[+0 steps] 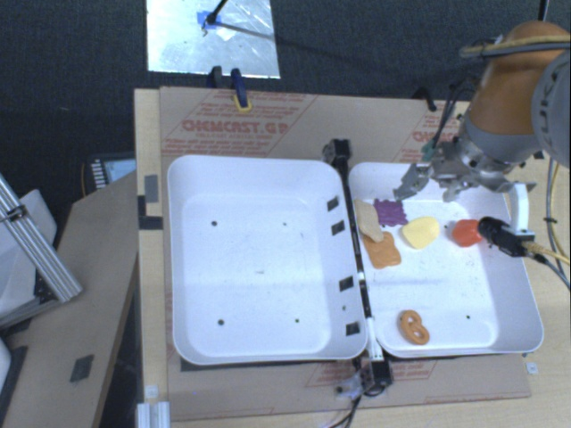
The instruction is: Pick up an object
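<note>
Even bright light, slight blur, glare.

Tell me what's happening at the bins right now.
The KUKA arm's gripper hangs over the back of the right bin, above a purple piece. Beside that lie a yellow piece, a red-orange piece, an orange flat piece and a pretzel-shaped piece.

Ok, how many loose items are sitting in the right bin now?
5: a purple piece, a yellow piece, a red piece, an orange-tan strip by the divider, and a pretzel near the front. The arm may hide more.
</note>
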`<act>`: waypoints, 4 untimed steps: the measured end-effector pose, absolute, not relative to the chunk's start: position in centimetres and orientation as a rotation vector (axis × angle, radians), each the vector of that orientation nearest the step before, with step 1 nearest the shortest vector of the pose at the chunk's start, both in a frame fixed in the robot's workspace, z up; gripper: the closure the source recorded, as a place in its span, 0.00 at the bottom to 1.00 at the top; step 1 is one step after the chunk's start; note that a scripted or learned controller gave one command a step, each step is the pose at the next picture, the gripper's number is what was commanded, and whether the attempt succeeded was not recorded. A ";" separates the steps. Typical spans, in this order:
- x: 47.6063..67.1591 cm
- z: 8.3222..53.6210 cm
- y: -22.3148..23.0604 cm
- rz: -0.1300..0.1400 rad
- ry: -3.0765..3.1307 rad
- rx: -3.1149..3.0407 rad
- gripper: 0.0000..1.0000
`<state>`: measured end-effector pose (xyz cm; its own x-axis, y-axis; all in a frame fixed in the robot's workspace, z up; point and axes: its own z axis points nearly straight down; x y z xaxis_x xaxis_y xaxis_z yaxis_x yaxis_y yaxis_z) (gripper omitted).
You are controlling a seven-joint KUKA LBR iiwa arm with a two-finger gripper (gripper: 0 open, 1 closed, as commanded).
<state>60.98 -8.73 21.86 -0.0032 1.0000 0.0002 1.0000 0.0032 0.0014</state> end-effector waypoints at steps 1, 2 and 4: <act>55.4 19.0 -1.0 -0.002 2.238 2.215 0.00; 55.7 20.3 -1.5 0.004 2.223 2.216 1.00; 52.6 40.6 13.8 0.020 2.233 2.206 1.00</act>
